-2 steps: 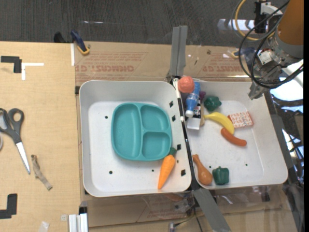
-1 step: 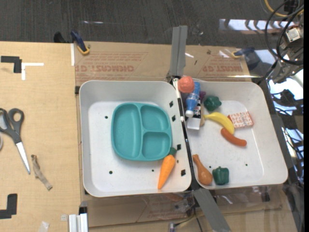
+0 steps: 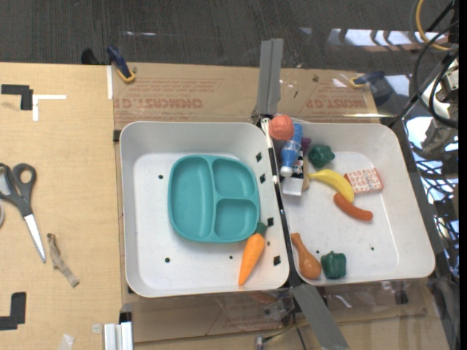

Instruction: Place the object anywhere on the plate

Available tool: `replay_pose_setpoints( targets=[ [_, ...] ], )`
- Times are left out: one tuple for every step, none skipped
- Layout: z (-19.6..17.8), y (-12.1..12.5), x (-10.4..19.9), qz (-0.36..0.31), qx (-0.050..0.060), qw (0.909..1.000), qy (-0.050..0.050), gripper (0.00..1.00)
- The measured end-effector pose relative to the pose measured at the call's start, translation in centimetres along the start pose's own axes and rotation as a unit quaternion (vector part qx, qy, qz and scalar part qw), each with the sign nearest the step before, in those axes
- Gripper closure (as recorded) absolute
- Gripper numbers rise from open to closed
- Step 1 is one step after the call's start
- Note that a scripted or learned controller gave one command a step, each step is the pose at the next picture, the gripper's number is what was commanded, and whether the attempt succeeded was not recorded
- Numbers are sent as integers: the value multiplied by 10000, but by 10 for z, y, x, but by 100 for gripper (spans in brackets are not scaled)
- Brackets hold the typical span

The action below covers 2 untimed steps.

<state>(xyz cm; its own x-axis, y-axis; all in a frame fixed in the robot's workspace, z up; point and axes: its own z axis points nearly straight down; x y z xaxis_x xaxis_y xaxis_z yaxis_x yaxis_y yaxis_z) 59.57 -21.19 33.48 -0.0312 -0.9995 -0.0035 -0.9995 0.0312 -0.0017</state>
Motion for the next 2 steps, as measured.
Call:
replay_pose_setpoints(
  targets=[
    [90, -64, -11, 601, 5, 9982, 1, 100],
    [27, -65, 7, 1250, 23, 9922, 0, 100]
  ],
)
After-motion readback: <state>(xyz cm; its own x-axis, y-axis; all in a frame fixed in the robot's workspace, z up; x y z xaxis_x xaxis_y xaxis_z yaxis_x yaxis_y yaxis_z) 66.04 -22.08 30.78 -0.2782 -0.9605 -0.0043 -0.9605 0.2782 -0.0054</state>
